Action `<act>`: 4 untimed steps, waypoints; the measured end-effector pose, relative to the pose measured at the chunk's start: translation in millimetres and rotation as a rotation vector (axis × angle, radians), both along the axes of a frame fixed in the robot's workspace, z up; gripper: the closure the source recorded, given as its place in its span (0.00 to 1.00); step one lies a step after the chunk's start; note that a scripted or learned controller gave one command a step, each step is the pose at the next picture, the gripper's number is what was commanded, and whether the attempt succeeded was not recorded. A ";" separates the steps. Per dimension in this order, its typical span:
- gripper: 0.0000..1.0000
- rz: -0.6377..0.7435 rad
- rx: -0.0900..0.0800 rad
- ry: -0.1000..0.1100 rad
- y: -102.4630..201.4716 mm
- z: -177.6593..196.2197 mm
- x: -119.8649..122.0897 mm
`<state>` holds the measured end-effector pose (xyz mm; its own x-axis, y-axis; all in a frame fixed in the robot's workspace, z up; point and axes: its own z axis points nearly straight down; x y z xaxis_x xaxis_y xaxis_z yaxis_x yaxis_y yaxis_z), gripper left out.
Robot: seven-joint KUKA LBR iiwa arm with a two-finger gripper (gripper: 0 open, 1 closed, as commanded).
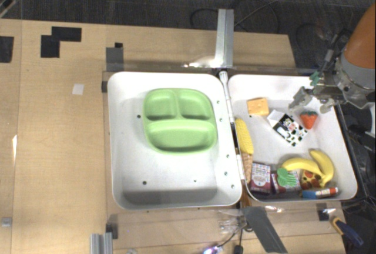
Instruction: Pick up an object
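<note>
Nearest object: a small red strawberry-shaped toy with a green top (309,120) lies on the floor of the right white bin (350,159), near its upper right side, just below the pincer.
Other candidates: a black-and-white patterned card or packet (289,128) sits just left of the strawberry; an orange cheese-like block (258,107) lies further left; a yellow corn cob (244,136) runs along the bin's left wall; two yellow bananas (311,166) rest toward the bottom right, beside a dark red snack packet (261,179), a small green item (287,177) and a red-and-blue marker (319,192) along the bottom edge.
Pincer: the pincer (316,96) hangs over the upper right part of the right bin, its two grey fingers spread apart with a clear gap between them, and nothing is between them (it looks raised above the objects, though the slant view makes height hard to judge).
Arm: the grey arm with its orange band (359,47) reaches in from the right.
Progress: nothing is lifted; every object rests in the bin. In my judgement the descent, the closing and the lift are all left to do.
Surroundings: the left white bin (126,182) holds a pale green divided plastic tray (178,119); both bins sit on the light wooden surface (53,147).
</note>
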<state>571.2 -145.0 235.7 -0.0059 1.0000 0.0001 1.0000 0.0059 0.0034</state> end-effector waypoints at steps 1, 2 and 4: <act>0.00 -0.033 0.000 0.001 -35.5 -109.2 -13.2; 0.00 -0.222 0.001 -0.001 -21.5 -114.8 -6.8; 1.00 -0.069 -0.002 -0.018 -37.2 -133.6 28.5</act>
<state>599.7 -182.2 102.2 0.0627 0.9980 -0.0015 0.9978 -0.0626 0.0215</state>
